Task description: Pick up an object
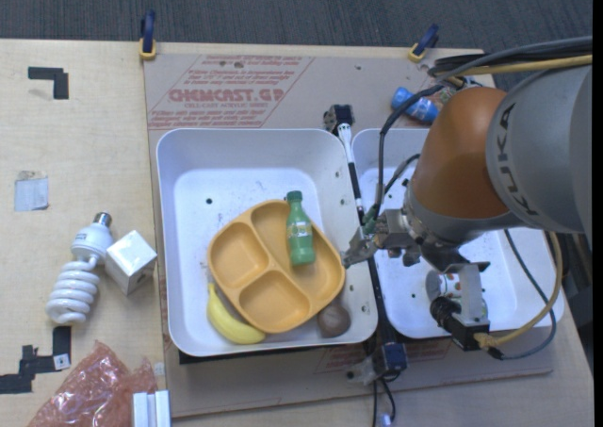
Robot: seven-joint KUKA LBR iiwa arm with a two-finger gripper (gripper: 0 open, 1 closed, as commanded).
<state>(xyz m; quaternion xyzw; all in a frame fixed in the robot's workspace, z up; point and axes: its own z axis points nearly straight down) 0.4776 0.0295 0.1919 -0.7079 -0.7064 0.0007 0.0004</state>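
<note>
The left bin (174, 227) holds an orange divided plate (268, 274) with three compartments, lying tilted across the bin's middle. A small green bottle (300, 232) lies on the plate at about 1 o'clock from the plate's centre, its cap pointing to 12 o'clock, resting across the rim of the upper compartment. A yellow banana (229, 321) pokes out from under the plate's edge at 7 o'clock, touching the bin's floor. A brownish round object (333, 321) sits just beside the plate at 5 o'clock, near the bin's corner.

The right bin (528, 284) is largely covered by the arm's orange band (462, 171) and wrist; its visible floor is white with a few dark specks.

The end effector (363, 248) sits at the wall between the two bins, at 3 o'clock from the plate. Whether it is released or clenched I cannot tell.

On the bench (85, 152), well apart at 9 o'clock from the left bin, lie a spiral light bulb (80, 270) and a white cube (132, 260) touching it.
</note>
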